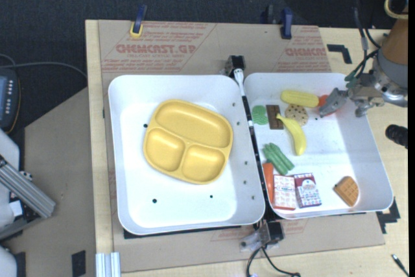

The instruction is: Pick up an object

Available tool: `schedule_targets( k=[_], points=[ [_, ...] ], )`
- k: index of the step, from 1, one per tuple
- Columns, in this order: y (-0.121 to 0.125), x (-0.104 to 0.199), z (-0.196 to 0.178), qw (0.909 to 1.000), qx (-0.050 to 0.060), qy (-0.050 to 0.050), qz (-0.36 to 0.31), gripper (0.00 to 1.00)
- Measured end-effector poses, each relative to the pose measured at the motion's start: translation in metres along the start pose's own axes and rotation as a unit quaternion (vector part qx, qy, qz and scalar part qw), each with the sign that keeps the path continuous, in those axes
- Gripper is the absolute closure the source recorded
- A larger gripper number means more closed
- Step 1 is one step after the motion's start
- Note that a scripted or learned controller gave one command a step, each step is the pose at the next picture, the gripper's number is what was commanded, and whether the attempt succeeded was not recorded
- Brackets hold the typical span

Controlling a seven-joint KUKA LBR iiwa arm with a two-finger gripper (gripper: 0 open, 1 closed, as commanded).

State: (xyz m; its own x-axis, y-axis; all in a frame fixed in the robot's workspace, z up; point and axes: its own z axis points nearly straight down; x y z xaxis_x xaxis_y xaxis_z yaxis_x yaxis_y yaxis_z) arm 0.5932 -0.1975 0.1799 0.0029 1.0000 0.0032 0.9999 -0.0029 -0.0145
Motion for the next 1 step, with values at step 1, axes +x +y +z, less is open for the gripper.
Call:
schedule_targets(
  k=[1],
  points=[
    [0.0034,0.0004,-0.0087,1.0,-0.007,-0.002,-0.002,0.0]
  ],
)
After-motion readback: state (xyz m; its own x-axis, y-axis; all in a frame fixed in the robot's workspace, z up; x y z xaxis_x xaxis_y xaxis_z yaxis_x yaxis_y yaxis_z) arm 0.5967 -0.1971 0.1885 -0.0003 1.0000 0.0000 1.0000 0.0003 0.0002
